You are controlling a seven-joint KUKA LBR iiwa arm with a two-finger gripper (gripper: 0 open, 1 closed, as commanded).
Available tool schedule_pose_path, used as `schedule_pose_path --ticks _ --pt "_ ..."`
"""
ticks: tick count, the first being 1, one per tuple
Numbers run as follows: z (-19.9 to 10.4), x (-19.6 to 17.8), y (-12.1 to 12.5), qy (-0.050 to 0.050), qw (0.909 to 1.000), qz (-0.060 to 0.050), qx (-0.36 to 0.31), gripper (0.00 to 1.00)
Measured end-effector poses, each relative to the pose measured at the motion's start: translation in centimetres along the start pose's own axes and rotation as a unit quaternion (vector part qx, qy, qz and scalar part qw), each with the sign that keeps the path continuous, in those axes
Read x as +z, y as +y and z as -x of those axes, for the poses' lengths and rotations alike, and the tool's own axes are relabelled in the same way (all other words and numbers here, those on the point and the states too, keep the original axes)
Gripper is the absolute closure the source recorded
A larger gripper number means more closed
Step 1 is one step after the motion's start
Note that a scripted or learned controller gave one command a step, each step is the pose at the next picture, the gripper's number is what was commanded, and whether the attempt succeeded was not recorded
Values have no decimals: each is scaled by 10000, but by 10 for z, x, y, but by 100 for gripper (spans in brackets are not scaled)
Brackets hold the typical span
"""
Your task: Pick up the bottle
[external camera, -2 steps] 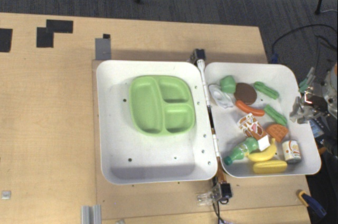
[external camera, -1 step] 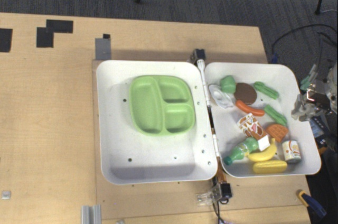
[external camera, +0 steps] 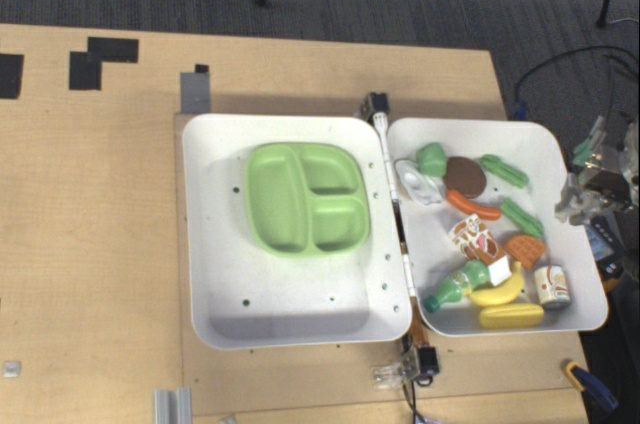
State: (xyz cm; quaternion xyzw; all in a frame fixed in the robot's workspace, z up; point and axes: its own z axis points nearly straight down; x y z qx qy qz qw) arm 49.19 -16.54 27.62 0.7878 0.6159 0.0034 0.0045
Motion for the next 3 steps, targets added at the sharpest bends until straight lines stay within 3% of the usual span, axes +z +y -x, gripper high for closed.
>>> schedule_pose_path --ticks 1,3 --pt "32 39 3 0 10000 -49 9 100" --pt "31 18 5 -2 10000 -24 -45 100"
